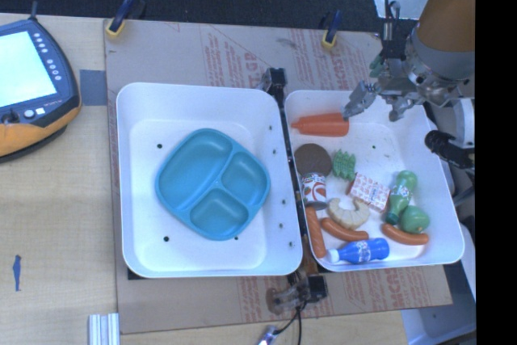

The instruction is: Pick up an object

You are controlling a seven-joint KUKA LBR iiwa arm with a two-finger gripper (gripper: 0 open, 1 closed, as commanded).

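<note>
The right white bin (367, 101) holds several toy foods: an orange carrot (321, 124) at its far left, a brown round cookie (312, 158), a green spiky piece (344, 164), a red-and-white can (313, 190), a checkered packet (369, 191), a green bottle (401, 194), sausages (343, 231) and a blue-and-white bottle (359, 252). My gripper (378, 103) hangs open over the bin's far edge, just right of the carrot's tip, with nothing between its fingers.
The left white bin (137, 174) contains a blue divided plate (212, 183). A tablet-like pendant (32, 81) lies at the far left of the bench. Yellow-blue clamps (119, 18) hold the cardboard at the back edge.
</note>
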